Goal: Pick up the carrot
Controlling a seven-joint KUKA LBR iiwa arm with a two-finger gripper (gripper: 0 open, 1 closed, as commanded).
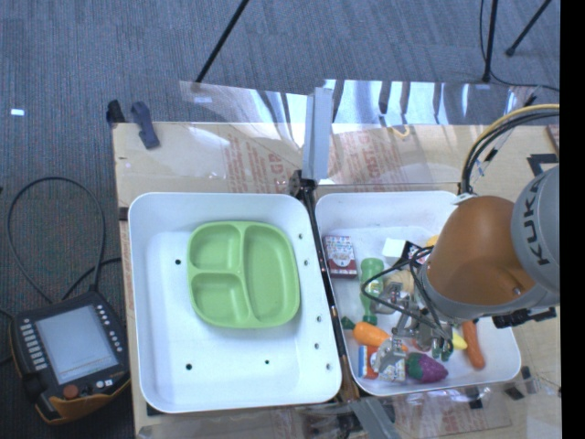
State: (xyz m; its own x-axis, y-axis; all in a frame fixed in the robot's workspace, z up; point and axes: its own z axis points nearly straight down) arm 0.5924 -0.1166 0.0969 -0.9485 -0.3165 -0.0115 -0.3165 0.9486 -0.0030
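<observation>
Orange carrot [372,334] down at the near end of the right-hand bin [505,355], and that bin is our landmark; the carrot sits by the bin's near-left corner, green top toward the divider, long axis running roughly left to right across the bin; just nearer than it, a small packet and a purple toy fruit [427,368] against the bin's front wall; the gripper [402,329] hangs over the bin's middle, cables draped round it, and whether the claw is spread or pressed together I cannot tell, the wrist hides it; the carrot lies just to the claw's left, so a short sideways shift with the claw set across that axis looks like the call; another orange piece [473,345] lies by the bin's right wall; further back, a green bottle [371,276] and a red box [340,255]; beyond the bin's left wall, a green divided plate [244,273]
</observation>
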